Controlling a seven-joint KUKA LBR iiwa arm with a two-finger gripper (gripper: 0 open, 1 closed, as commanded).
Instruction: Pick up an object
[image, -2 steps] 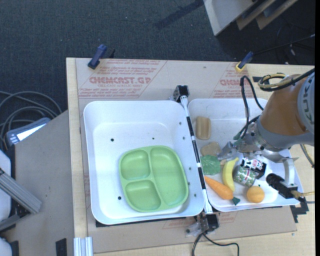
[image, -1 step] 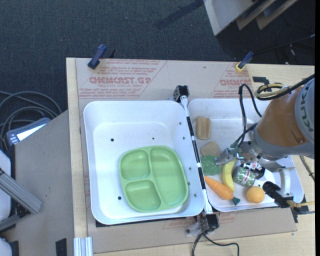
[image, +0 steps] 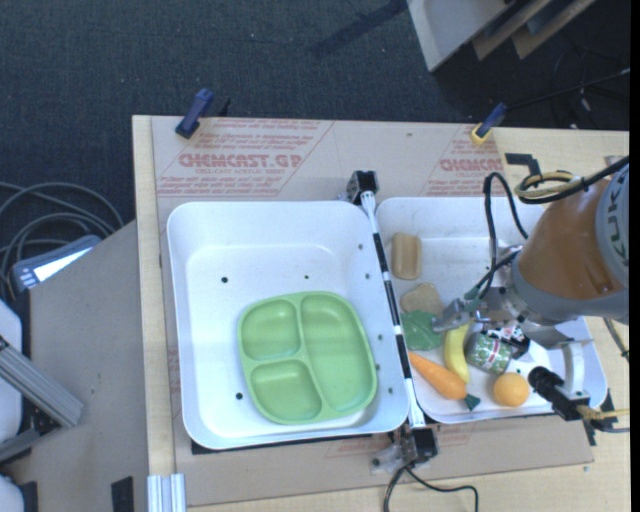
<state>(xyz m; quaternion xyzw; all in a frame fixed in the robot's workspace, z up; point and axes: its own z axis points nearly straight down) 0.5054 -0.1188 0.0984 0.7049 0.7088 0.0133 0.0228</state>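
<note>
Yellow banana (image: 456, 352) in right bin (image: 440, 215), upright-ish among clutter, carrot (image: 436, 374) just below-left, orange (image: 511, 390) to its lower right, green scrap (image: 420, 328) and tan pieces (image: 405, 256) above-left. Gripper (image: 487, 347) sits low over the bin, just right of the banana, close to touching; can't tell claw state, wrist hardware blocks it, nothing visibly gripped. Judgement: best to centre on one item, banana likeliest, descend straight, avoid nudging carrot or bin wall. Left bin (image: 190, 240) holds green divided tray (image: 305, 357), well apart from the arm
</note>
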